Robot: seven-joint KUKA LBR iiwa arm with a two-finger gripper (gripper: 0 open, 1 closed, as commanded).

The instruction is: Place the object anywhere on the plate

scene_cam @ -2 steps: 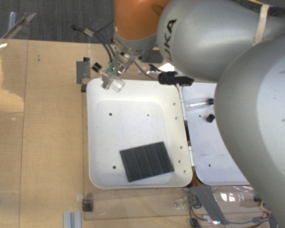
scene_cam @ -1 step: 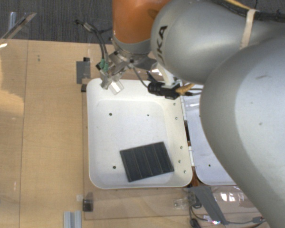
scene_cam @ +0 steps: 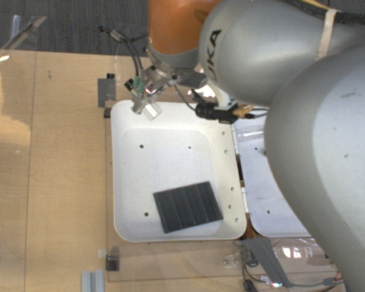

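A dark grey ridged rectangular plate lies flat in the near part of the left white bin, slightly turned. My gripper hangs over the bin's far left corner, well away from the plate. A small green bit shows just above the gripper's tip. I cannot tell whether it belongs to the gripper or is a thing it carries. The orange band sits right above the wrist.
The grey arm spans the right side and covers most of the right bin. A black cable plug hangs near the left bin's far right corner. A dark bracket stands outside the far left corner, and small fixtures sit at the bench's front.
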